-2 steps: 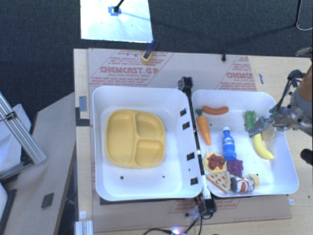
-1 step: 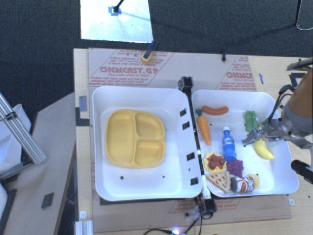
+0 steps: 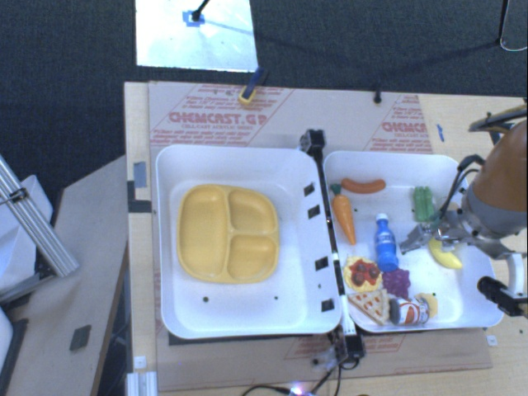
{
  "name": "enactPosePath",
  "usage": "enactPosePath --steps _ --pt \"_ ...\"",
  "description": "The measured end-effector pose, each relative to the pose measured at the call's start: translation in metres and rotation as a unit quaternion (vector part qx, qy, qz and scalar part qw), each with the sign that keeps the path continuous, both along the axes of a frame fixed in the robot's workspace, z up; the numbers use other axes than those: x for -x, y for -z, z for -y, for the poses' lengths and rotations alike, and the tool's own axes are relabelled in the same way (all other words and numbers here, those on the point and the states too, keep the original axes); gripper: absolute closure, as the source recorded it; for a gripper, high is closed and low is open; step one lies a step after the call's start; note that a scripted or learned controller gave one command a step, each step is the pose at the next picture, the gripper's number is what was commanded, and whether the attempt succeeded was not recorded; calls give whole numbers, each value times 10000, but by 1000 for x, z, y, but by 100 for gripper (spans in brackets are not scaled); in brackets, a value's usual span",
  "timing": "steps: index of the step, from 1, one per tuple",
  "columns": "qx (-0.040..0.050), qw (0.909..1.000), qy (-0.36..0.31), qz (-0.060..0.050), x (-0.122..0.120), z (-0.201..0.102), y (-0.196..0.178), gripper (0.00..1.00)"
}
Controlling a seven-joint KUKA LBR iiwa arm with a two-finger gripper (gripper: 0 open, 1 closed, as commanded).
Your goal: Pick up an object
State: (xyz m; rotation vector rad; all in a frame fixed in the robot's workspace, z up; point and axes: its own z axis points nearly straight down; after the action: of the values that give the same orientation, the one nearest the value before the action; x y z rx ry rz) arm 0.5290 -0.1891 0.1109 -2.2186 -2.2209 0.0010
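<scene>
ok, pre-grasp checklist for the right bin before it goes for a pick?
1. Gripper over the right bin, not the left bin: ok.
2. Nothing between its fingers yet: cannot tell, the tips are too small and partly hidden by the wrist.
3. Target close by: ok, the blue bottle lies just beside the tips, the banana under the wrist.
4. Clutter around the bottle: not ok, the pizza slice plate and grapes crowd its lower end.
5. Easier isolated picks: ok, the sausage and green piece lie apart from the rest.
6. Yellow tray out of the way in the left bin: ok.
</scene>
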Motion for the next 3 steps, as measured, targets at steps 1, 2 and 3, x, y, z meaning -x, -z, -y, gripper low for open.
enactPosePath --steps 1,2,3 --pt "0 10000 -9 19 -2 -1 27 0" --pt "5 10000 -5 29 -2 -1 16 100" --pt "16 10000 -12 41 -7 4 -29 100"
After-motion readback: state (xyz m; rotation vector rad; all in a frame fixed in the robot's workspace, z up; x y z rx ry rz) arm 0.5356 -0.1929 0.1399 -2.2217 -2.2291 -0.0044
